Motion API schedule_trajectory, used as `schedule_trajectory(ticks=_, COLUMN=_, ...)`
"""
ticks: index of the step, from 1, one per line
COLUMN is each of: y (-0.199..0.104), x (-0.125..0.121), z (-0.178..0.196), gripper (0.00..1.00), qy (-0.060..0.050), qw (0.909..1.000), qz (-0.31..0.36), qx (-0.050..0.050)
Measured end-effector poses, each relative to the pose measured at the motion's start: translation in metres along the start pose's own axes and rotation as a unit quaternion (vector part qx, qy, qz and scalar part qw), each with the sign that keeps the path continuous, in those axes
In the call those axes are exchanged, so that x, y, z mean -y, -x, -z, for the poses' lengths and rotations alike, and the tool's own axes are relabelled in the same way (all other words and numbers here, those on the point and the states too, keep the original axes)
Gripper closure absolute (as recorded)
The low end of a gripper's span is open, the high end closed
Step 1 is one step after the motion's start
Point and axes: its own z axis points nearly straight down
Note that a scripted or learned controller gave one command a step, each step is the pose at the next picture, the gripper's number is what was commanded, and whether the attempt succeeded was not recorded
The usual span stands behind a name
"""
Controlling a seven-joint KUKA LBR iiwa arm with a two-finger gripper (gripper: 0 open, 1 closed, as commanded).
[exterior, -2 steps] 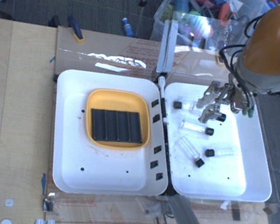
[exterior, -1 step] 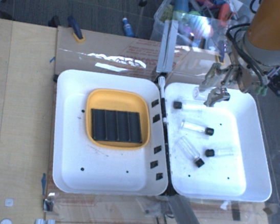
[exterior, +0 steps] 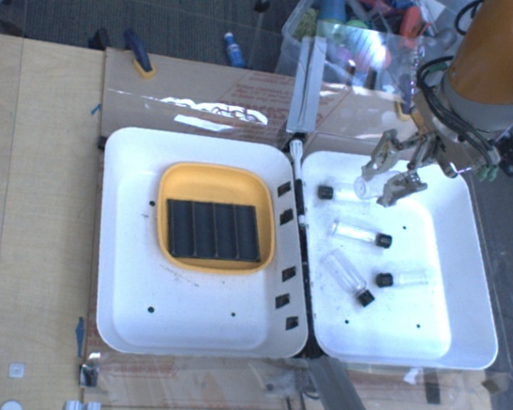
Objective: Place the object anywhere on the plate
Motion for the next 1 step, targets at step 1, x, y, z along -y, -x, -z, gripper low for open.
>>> schedule_trajectory(ticks=1, y=-0.0094, x=0.0199, z=-0.0585, gripper=1.00, qy=0.000, qw=0.9845, qz=0.176, qx=0.000)
